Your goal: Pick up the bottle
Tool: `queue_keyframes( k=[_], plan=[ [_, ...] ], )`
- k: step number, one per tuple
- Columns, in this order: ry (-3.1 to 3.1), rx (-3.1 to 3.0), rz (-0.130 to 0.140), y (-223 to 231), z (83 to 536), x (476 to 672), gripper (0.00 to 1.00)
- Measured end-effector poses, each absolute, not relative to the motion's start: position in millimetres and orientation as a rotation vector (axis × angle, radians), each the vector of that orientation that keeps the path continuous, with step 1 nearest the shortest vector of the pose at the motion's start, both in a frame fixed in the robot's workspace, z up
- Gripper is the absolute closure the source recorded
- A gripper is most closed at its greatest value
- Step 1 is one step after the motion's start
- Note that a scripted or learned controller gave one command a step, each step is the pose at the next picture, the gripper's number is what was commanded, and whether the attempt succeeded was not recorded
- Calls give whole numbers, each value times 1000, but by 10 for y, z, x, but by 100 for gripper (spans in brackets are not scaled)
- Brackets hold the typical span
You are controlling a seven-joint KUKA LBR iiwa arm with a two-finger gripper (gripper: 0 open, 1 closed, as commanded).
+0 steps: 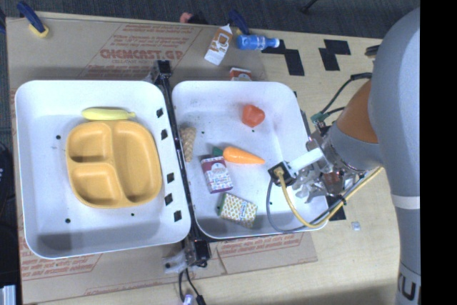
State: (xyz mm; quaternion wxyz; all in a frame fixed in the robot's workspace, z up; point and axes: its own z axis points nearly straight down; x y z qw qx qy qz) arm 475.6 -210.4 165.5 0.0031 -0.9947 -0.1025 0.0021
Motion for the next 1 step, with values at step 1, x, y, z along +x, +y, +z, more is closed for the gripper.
queue_keyframes(
  k=[1],
  plan=[
    [-330,-3118,8,-1760,1717,4758,100]
  ],
)
